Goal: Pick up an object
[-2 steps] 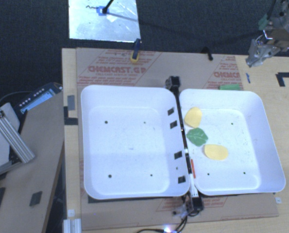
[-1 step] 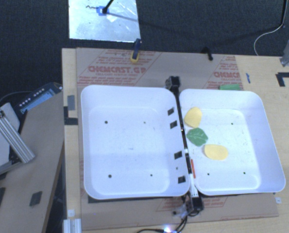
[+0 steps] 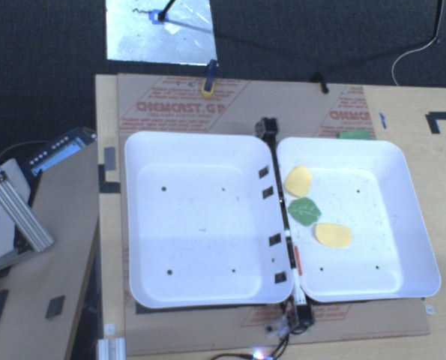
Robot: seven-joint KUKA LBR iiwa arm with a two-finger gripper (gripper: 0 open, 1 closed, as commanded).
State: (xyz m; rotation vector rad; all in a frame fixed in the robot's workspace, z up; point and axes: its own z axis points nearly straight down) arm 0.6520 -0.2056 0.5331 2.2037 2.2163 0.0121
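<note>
In the right bin [image 3: 402, 201], near its left wall, lie three flat pieces. A yellow piece [image 3: 298, 180] lies farthest back. Just in front of it sits a green leaf-shaped piece [image 3: 304, 210]. A second yellow oval piece [image 3: 333, 235] lies in front and slightly right of the green one, touching or almost touching it.
The left bin [image 3: 200, 216] stands beside the right one, joined along a black clipped seam [image 3: 279, 216]. Both rest on a brown printed board [image 3: 230, 100]. A small green tag [image 3: 355, 134] lies behind the right bin. A metal plate [image 3: 160, 19] lies at the back left.
</note>
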